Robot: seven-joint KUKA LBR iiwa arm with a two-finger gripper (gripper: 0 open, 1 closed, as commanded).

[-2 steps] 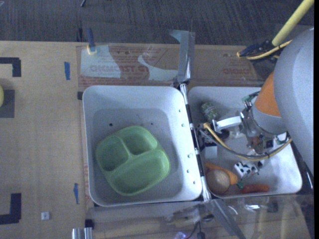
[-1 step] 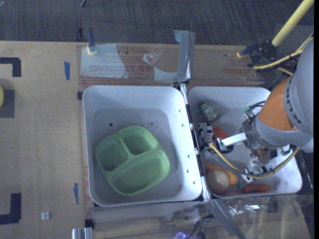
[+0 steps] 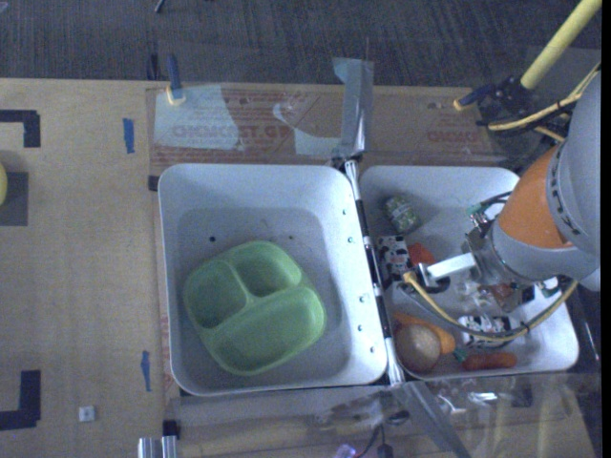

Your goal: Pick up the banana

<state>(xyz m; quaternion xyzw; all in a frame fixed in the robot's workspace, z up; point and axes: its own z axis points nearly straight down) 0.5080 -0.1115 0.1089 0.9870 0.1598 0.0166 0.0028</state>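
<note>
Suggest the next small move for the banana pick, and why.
Probably lift the arm and draw it back right. It hangs over the middle of the right bin, and I cannot pick out a banana among the things beside it: a green lump, a pale round thing, a red piece. The left bin holds a green plate.

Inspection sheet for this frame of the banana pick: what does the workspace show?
Surface: wooden bench with left bin and right bin side by side.
Job's things: nothing seen.
Clutter: green divided plate in left bin; tan round item, red item and green item in right bin.
Grippers: gripper over right bin.
Cables: yellow cable beyond right bin.
Surroundings: dark carpet; blue tape marks.
</note>
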